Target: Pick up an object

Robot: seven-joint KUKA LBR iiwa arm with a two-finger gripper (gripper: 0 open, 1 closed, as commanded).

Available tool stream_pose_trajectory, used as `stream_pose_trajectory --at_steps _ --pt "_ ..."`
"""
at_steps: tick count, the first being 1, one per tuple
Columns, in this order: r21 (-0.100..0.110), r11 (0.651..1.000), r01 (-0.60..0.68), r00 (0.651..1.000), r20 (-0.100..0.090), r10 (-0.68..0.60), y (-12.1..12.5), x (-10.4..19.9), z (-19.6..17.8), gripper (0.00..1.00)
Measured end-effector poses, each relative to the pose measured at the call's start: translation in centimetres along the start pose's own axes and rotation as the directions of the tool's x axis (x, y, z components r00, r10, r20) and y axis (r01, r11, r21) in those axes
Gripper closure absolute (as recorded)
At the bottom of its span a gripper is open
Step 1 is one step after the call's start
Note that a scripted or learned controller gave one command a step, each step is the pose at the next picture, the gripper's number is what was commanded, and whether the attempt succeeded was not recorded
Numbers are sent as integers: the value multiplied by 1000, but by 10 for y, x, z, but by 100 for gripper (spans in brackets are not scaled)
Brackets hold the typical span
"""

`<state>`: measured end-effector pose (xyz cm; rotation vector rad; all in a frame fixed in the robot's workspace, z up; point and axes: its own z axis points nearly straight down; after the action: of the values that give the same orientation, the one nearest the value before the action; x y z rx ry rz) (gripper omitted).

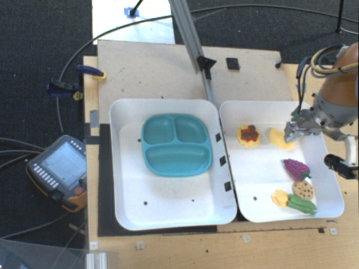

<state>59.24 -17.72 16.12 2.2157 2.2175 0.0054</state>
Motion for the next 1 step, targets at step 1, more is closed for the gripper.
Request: stream_pose_trajectory --at_steps 1 --pt "3 1000 -1 1000 -1 1 -1 -7 -45 100"
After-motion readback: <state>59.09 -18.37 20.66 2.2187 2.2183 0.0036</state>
